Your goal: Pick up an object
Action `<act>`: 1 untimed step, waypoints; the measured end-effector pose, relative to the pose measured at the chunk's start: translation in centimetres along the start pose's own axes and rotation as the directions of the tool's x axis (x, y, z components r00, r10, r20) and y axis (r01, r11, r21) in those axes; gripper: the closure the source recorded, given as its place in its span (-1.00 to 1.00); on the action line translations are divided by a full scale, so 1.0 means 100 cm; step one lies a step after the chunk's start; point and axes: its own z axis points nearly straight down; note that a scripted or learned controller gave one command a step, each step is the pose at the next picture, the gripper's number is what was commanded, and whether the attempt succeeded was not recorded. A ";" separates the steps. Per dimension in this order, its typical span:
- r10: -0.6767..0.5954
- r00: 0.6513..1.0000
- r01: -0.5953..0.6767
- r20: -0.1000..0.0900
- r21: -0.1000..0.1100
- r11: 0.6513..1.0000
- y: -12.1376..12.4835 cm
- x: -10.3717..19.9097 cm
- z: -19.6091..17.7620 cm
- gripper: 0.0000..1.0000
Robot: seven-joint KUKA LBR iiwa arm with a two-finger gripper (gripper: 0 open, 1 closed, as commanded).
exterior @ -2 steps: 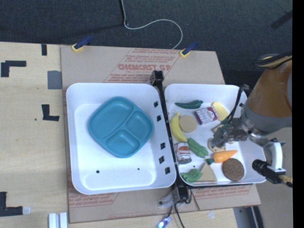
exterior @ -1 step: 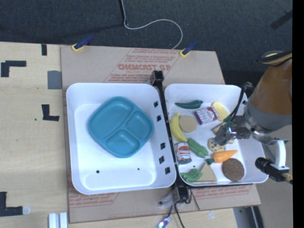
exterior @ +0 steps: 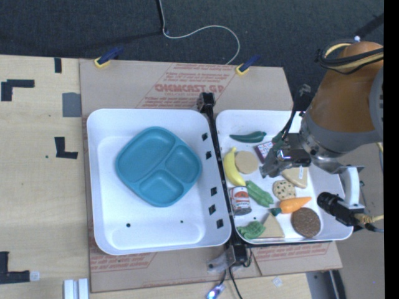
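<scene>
I count two shallow white bins under me, the left bin (exterior: 100, 167) and the right bin (exterior: 330, 232), side by side. In the left one lies one blue divided plate (exterior: 158, 166), with three compartments. The right one holds the toy food: one banana (exterior: 233, 167), one green chili pepper (exterior: 248, 137), one carrot (exterior: 293, 204), one small can (exterior: 240, 200), one dark brown round patty (exterior: 306, 222), one chocolate-chip cookie (exterior: 283, 188), one pale round slice (exterior: 246, 162), and two tan wedge-shaped pieces (exterior: 297, 177) (exterior: 272, 229). There are two more green items, a pod-like one (exterior: 260, 194) and a leafy one (exterior: 250, 230). Two clamps (exterior: 108, 56) (exterior: 248, 63) with yellow and blue grips hold the cardboard's far edge.
</scene>
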 end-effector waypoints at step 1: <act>0.001 1.000 -0.001 -0.001 0.013 1.000 -0.002 0.083 0.057 1.00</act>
